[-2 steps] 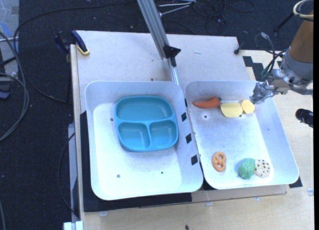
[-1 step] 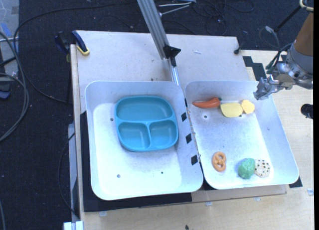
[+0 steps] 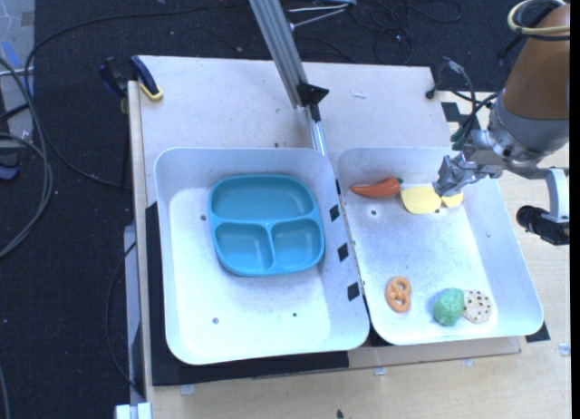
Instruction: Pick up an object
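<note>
The right bin point(image 3: 507, 254) holds an orange carrot point(image 3: 376, 189) near its far edge, with a yellow lemon-like piece point(image 3: 421, 199) just to its right. At the bin's near side lie a small pretzel point(image 3: 398, 294), a green lump point(image 3: 447, 306) and a speckled cookie point(image 3: 477, 306). My gripper point(image 3: 449, 183) reaches in from the right and hangs right at the yellow piece's right end, touching or just over it.
In the left bin point(image 3: 181, 254) lies a blue divided plate point(image 3: 267, 224). A slanted metal pole point(image 3: 276, 32) crosses the bench behind the bins. Cables and a clamp point(image 3: 145, 82) sit at the bench's far corners.
</note>
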{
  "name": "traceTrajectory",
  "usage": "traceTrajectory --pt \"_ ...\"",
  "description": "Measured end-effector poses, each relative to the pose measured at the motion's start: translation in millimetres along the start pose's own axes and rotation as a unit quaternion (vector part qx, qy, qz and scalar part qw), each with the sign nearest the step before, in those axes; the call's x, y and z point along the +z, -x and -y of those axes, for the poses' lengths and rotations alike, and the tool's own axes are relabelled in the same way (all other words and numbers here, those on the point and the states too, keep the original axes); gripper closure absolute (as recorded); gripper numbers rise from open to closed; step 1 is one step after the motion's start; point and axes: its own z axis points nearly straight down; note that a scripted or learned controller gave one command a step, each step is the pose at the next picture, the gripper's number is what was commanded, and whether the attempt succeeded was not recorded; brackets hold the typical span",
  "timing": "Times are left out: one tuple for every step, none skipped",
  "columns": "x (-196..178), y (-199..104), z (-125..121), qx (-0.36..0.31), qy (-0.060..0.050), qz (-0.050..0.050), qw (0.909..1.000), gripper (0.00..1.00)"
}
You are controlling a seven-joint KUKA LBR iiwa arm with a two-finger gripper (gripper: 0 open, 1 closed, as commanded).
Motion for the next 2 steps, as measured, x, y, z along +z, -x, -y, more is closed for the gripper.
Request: traceTrajectory --pt "6.8 -45.8 3.4 -0.001 0.0 0.0 1.0 1.0" --pt "17.6 -97.7 15.7 -0.001 0.0 0.0 1.0 1.0"
